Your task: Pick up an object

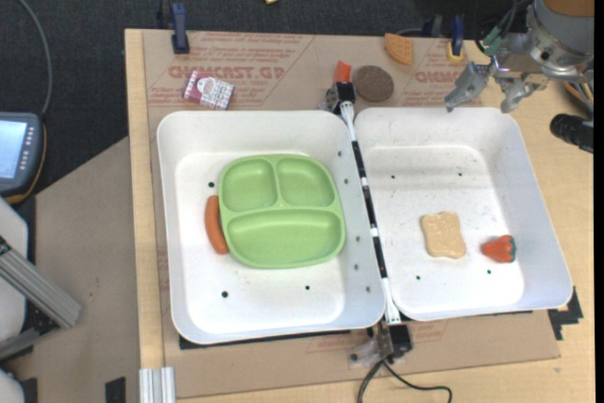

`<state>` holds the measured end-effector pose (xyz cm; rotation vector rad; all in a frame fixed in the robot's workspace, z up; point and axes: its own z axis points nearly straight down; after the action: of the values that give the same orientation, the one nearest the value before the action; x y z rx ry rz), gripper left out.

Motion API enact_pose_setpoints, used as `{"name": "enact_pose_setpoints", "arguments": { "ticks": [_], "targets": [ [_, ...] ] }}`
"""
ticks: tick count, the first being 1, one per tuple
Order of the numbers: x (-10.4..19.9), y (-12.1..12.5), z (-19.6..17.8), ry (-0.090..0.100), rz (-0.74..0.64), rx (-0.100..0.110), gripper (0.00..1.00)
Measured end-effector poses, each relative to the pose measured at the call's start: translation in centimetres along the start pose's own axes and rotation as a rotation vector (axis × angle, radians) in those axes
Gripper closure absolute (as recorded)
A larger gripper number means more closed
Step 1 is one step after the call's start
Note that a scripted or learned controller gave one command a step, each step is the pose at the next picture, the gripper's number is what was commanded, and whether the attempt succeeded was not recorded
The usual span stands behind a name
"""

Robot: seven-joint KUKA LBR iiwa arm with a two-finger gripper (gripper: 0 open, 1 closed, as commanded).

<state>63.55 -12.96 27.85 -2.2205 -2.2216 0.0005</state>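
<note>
The arm's gripper (493, 92) hangs at the upper right, fingers (464, 91) spread apart and pointing down, holding nothing.

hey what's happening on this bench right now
A robot arm reaches in from the right, its gripper open above the far rim of the right bin, with nothing between its fingers. In that bin lie a tan toast-like piece and a red strawberry-like toy, both untouched. The left bin holds a green divided plate with an orange sausage-like toy beside it. No pick has been made yet.
</note>
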Motion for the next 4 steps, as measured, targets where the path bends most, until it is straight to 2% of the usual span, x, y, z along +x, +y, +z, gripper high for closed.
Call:
{"name": "enact_pose_setpoints", "arguments": {
  "ticks": [1, 2, 3, 4],
  "targets": [
    [-2.7, -6.2, 7.3, 0.001, 0.006, 0.010, 0.00],
    [0.7, -9.9, 7.3, 0.002, -0.001, 0.004, 0.00],
    [-1.0, -11.3, 11.2, 0.001, 0.003, 0.005, 0.00],
    [-1.0, -10.2, 19.8, 0.001, 0.001, 0.003, 0.00]
  ]
}}
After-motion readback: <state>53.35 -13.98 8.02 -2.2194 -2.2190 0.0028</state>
